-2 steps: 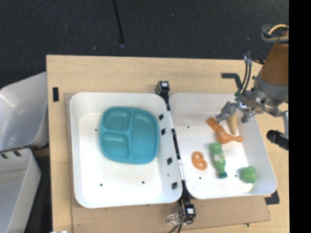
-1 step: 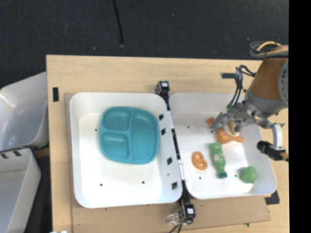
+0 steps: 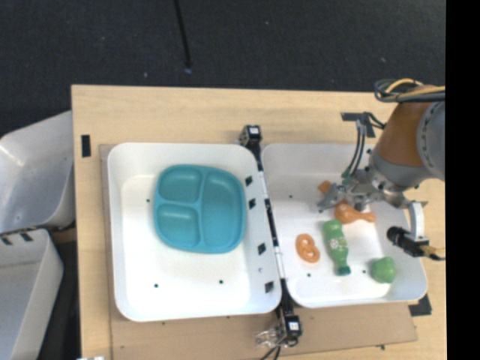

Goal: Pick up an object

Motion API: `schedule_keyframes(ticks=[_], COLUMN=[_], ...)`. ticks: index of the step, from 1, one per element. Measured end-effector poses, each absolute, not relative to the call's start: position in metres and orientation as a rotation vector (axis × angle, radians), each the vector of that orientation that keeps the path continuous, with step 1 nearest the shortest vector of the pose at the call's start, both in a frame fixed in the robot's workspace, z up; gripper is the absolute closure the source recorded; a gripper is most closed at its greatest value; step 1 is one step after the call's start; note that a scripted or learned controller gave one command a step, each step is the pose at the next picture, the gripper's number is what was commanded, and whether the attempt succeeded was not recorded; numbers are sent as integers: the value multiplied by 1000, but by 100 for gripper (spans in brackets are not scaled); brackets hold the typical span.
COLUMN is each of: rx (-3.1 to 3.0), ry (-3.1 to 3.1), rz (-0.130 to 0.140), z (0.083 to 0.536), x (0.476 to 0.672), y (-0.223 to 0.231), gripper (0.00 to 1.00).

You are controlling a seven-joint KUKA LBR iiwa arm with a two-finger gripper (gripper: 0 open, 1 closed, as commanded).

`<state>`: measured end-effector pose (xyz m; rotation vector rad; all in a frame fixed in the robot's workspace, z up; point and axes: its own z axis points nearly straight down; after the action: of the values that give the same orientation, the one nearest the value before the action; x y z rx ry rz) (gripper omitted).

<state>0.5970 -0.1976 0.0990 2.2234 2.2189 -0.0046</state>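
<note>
Here left bin holds teal tray; right bin, green bottle; jaws unclear.

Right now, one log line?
tool over right bin | above orange piece | green bottle lying | nothing lifted

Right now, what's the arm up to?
Gripper low in right bin, over orange piece. Nothing seen held. Green bottle close beside.
</note>
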Motion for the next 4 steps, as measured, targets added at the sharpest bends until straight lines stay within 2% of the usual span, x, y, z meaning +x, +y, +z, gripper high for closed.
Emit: schedule_keyframes(ticks=[1, 2, 3, 4], rx=[2221, 2216, 2216, 2215], ry=[2213, 2218, 2220, 2227], rz=[2, 5, 4, 0], z=[113, 177, 213, 207], x=[599, 598, 599, 596], y=[-199, -199, -201, -153], gripper=[100, 100, 100, 100])
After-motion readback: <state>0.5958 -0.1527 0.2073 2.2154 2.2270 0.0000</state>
